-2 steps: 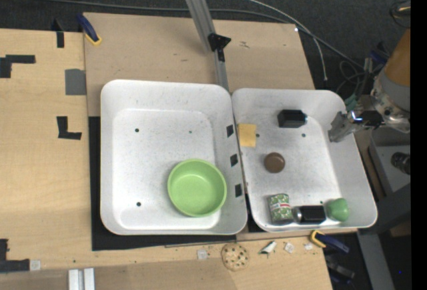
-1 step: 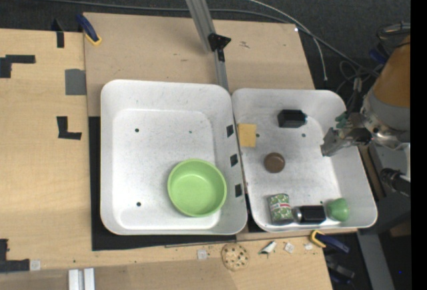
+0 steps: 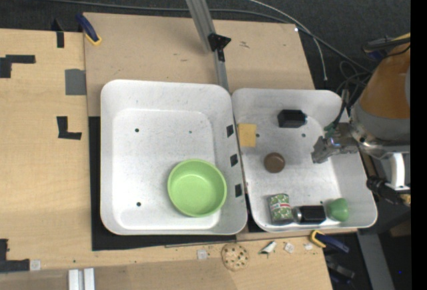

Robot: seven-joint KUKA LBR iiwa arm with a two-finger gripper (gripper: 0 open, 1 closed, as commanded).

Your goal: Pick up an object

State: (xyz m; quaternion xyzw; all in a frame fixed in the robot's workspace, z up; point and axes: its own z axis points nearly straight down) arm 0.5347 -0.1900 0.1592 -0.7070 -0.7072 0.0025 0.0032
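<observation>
Right white bin: small round brown object, flat-lying.

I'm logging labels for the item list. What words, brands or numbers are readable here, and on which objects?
No text can be read.
The small can in the right bin carries a green and red printed label, too small and blurred to read.
The black box, brown puck and green bowl show no lettering.

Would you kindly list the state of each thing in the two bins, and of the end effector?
Green bowl: upright, left bin.
Black block: lying flat, right bin.
Brown round piece: resting apart from others.
Small can: on its side, against a black item.
End effector: above right bin, nothing seen held.
</observation>
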